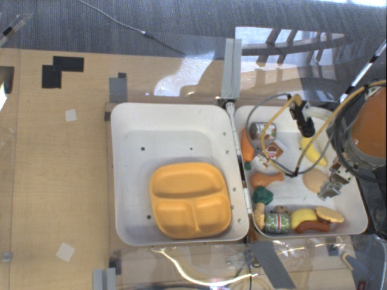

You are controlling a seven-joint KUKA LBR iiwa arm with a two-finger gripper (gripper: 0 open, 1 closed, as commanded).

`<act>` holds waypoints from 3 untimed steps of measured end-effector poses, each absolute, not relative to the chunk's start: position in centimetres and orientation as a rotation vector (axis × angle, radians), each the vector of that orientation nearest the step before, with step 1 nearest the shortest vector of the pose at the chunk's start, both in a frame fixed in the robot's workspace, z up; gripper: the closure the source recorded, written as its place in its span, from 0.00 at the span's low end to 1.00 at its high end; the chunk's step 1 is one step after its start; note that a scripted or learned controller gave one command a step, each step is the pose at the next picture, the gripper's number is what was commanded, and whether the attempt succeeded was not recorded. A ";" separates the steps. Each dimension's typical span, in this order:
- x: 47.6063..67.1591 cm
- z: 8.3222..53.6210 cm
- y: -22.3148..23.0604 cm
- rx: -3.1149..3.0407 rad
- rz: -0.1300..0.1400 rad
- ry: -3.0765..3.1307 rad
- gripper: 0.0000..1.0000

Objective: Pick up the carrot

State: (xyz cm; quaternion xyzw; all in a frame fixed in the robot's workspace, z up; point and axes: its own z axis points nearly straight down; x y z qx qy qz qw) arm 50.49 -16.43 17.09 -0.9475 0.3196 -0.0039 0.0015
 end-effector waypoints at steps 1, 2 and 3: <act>53.5 21.7 -15.1 -3.100 -0.012 0.489 1.00; 57.3 15.1 -20.6 -3.120 -0.001 0.330 1.00; 57.5 14.3 -20.4 -3.124 -0.010 0.312 1.00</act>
